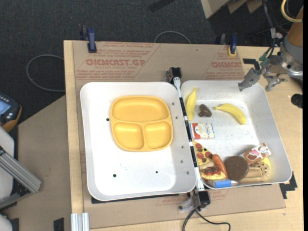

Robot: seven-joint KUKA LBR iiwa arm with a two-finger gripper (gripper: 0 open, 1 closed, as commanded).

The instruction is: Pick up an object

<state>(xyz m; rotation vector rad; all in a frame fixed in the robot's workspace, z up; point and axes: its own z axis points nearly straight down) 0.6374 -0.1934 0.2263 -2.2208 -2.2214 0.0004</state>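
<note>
Lying near the open gripper (261, 79), a banana (232, 111) rests untouched.

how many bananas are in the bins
2. One yellow toy banana lies along the right-hand white bin's left wall; the other yellow banana lies near that bin's middle, toward the far side. More could be hidden in the pile at its near end.

A yellow divided tray (141, 122) lies in the left white bin (96, 143).
</note>
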